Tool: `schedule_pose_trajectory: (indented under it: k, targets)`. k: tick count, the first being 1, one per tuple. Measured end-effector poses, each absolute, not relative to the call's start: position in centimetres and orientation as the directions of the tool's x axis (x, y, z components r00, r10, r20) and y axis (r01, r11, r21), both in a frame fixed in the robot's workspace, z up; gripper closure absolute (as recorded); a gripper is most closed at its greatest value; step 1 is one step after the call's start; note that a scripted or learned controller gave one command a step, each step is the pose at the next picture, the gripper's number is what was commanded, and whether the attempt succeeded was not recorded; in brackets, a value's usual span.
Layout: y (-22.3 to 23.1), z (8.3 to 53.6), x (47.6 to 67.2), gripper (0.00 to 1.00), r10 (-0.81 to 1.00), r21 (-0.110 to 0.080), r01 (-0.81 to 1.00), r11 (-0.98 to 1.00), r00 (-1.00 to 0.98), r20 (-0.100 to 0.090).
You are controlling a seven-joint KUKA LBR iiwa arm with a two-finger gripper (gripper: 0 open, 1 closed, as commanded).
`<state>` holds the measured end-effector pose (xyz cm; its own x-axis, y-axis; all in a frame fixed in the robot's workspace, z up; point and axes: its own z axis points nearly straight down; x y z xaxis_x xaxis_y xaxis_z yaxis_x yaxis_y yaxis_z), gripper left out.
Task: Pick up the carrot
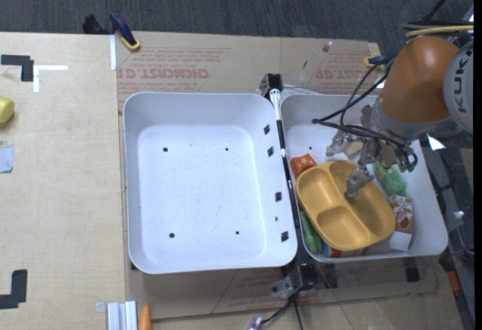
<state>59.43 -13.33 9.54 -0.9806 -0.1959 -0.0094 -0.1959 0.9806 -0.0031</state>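
near edge: the pale wooden worktop point(60, 230) runs along the front, with a small orange-tipped item point(143, 313) lying beside a white bracket at its lip.
yellow dish: a mustard-yellow two-compartment plastic dish point(343, 208) lies tilted across the right shallow white bin point(429, 238), covering much of that bin's contents.
carrot: the likeliest candidate is the small orange-red piece point(303, 163) at the dish's upper left rim, close to the divide between the bins; too little shows to tell its long axis.
green items: a green toy point(392, 182) sits just beyond the dish's right rim, and a green strip point(310, 234) peeks from under its left edge.
tool: the two-finger metal tool point(355, 184) hangs over the dish with its tips low above the right compartment; whether they are spread or pressed together cannot be told, and nothing is seen between them.
key relation: by this reading the carrot lies to the tool's left and slightly farther back, across the dish rim, so the coming move would need to shift that way.
left bin: the left shallow white bin point(203, 181) stands alongside.
far: printed brown cardboard point(181, 65) backs both bins, a blue clamp point(124, 31) at its corner.
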Motion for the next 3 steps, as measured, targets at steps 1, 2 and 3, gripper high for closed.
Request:
schedule_pose_trajectory:
  k: [1, 2, 3]
  targets:
    - [-12.9, 10.3, 54.5, 0.00, -0.271, -0.018, -0.270, 0.963, -0.962, -0.038]
    - [-10.9, 10.6, 53.7, 0.00, -0.179, -0.030, -0.178, 0.984, -0.982, -0.050]
    - [-11.8, 10.7, 53.0, 0.00, 0.068, -0.022, 0.069, 0.997, -0.996, -0.055]
